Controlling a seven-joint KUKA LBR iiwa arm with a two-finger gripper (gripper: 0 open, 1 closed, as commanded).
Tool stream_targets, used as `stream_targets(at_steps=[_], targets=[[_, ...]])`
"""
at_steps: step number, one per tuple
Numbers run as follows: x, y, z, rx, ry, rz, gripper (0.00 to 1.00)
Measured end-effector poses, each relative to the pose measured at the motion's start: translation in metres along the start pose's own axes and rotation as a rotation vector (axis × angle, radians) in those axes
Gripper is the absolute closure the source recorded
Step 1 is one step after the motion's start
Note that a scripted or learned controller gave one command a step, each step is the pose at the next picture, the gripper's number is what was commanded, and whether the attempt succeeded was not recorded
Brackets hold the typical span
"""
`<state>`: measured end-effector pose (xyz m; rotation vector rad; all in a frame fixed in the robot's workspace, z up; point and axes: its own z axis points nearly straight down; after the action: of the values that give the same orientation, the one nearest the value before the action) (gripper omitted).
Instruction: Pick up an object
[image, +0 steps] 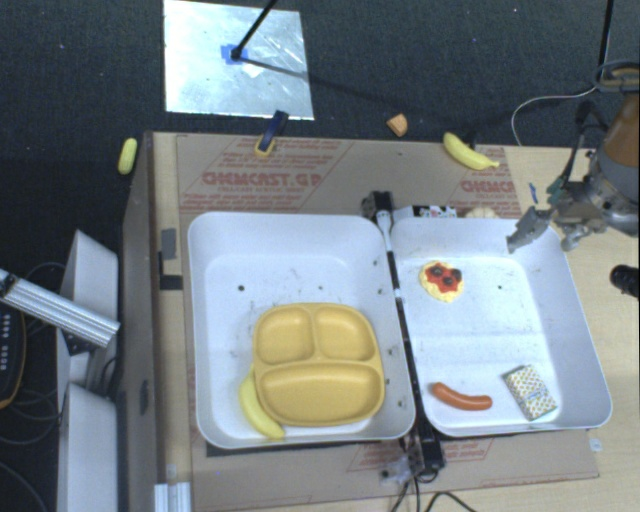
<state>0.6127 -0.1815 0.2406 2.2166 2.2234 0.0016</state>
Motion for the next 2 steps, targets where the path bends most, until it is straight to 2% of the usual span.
stream_targets(at_steps=[1,2], targets=[[0.044,0.008,0.071,0.003,0.001,-0.001,0.00],[0.052,0.039,0.122,0.000,0.001,-0.001,0.00]])
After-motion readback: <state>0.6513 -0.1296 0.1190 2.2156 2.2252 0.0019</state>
